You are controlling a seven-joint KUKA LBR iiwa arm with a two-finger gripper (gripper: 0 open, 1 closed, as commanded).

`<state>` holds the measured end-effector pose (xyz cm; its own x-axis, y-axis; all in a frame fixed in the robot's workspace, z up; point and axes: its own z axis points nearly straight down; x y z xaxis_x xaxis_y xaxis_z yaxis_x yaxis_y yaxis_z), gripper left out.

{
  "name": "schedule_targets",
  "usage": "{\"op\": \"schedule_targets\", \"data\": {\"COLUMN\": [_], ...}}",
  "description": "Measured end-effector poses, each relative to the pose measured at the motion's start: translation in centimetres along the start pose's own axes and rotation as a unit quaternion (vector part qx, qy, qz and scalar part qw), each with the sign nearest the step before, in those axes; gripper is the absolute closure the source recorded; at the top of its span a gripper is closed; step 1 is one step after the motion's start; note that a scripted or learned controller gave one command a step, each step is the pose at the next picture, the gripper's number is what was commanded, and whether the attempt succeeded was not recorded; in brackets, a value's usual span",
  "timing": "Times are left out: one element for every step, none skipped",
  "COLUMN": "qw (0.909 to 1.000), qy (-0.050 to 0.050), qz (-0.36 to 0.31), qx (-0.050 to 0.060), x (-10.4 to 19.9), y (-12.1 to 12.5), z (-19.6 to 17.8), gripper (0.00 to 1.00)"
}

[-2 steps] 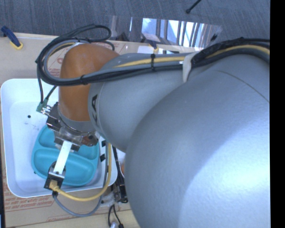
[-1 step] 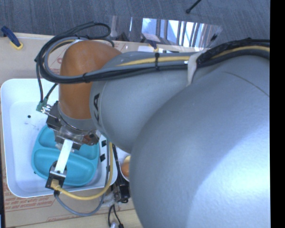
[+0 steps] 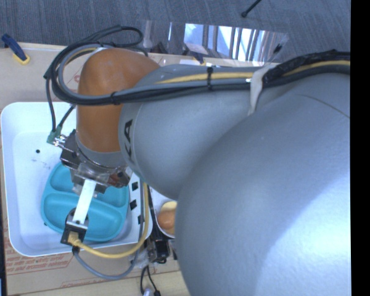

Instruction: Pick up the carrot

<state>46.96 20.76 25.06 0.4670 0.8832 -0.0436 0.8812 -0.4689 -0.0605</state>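
Dark grey carpet (image 3: 80, 5) beyond the bench (image 3: 31, 265)

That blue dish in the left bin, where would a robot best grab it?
Likely by its raised rim, from straight above. The blue dish lies flat, open side up, in the left bin, and looks too broad to span, so pinching the thin edge suits it. The rim on the view's left is bare; the arm covers the dish's middle.
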Motion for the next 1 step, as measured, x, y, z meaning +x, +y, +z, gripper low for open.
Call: {"op": "schedule_targets", "data": {"qw": [0.9995], "qy": [0.016], "qz": [0.015], "qx": [-0.024], "x": [1.04], "y": [-0.12], "z": [-1.19], "gripper": [1.00]}}
